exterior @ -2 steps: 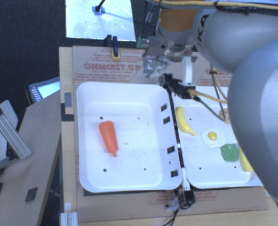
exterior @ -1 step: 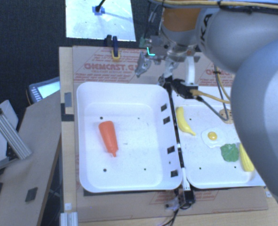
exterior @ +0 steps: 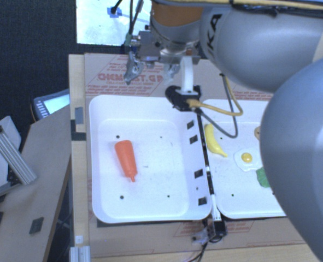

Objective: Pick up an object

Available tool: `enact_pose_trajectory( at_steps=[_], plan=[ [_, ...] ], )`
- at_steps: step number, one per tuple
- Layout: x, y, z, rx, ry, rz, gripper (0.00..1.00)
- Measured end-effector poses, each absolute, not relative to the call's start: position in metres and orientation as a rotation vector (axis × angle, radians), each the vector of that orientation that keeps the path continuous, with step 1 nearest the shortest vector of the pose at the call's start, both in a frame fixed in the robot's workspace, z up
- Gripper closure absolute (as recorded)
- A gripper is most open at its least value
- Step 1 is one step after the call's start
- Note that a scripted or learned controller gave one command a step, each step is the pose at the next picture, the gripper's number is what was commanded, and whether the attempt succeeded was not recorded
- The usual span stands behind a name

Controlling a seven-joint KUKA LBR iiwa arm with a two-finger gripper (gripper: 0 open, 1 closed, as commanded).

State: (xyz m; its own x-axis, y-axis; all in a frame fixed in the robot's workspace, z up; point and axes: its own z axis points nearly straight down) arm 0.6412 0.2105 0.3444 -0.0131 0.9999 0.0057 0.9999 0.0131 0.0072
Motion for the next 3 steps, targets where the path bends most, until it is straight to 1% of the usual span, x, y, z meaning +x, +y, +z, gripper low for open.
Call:
enact_pose_trajectory(
  at_steps=[1,2,3],
  plan=[
    [0.669,0.236,0.304,2.215,2.229,0.001,0.0],
    [0.669,0.235,0.319,2.209,2.23,0.007,1.0],
    [0.669,0.235,0.31,2.213,2.229,0.002,1.0]
  ],
)
